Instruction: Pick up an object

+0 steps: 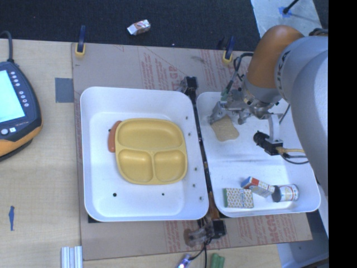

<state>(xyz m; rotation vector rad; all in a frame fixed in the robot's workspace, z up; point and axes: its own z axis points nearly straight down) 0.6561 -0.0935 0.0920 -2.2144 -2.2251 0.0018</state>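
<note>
**Over the right bin, low by the tan piece**

My jaws (225, 115) hang at the far left corner of the right bin (312, 205), right above a flat tan piece (225, 130); whether they are spread or pressed together I cannot tell. Near the front wall of that bin lie a tube (271, 190) and a small patterned packet (239, 197), just beside each other. The left bin (95, 149) holds a yellow divided plate (150, 150) with something orange (112, 138) tucked at its left edge. A teach pendant (15, 111) rests on the tabletop (39, 205).

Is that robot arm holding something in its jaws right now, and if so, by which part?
It cannot be told. The gripper is low in the right bin, right at a tan sponge-like piece, but no hold is visible.
</note>
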